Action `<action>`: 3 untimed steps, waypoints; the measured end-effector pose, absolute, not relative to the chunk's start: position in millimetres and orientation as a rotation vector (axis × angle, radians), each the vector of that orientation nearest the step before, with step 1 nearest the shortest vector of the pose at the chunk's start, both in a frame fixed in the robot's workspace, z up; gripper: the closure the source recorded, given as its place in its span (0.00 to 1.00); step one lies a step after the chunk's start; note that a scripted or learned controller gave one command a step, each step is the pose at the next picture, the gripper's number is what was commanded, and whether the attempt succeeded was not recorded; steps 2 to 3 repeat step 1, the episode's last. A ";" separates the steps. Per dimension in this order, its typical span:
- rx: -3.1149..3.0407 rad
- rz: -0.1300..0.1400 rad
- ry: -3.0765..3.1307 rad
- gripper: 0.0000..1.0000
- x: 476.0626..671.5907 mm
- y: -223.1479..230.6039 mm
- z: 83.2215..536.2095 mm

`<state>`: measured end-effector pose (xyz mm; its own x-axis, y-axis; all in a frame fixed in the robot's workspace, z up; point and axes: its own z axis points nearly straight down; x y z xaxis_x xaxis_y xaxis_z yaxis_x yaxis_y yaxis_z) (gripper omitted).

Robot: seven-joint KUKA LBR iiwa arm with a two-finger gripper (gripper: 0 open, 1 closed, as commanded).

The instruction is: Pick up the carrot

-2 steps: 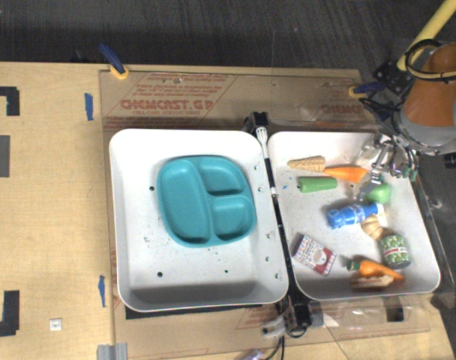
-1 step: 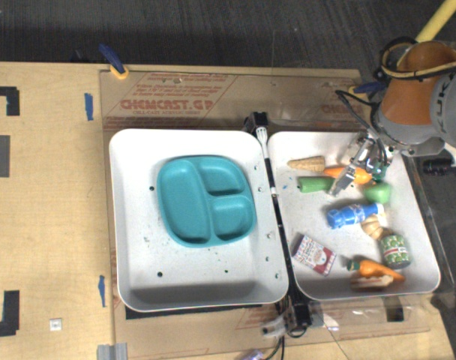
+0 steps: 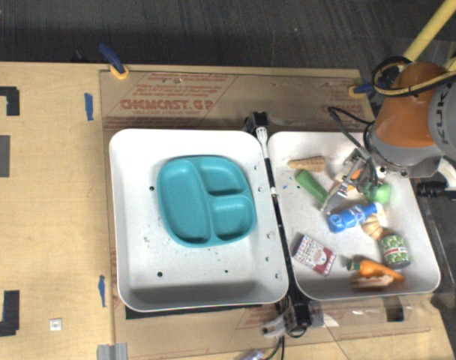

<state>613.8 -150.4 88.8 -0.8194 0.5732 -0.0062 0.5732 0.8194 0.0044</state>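
The carrot (image 3: 378,268), orange with a small green top, lies near the front right corner of the right bin (image 3: 427,276), resting against a tan item (image 3: 369,280). My gripper (image 3: 349,183) hangs low over the middle of that bin, well behind the carrot and apart from it. It sits just above a blue bottle (image 3: 352,217) and beside a green ball (image 3: 382,194). The arm's orange band (image 3: 405,118) shows behind it at the bin's back right.
Sharing the right bin are a green cylinder (image 3: 312,185), a tan cone (image 3: 307,162), a red and white box (image 3: 313,254) and a green can (image 3: 395,250) just behind the carrot. The left bin (image 3: 130,261) holds a teal divided plate (image 3: 207,199).
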 end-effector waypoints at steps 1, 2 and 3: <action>0.935 0.004 2.977 1.00 618.0 -150.8 102.9; 0.935 0.004 2.977 1.00 618.0 -150.8 102.9; 0.935 0.004 2.977 1.00 618.0 -150.8 102.9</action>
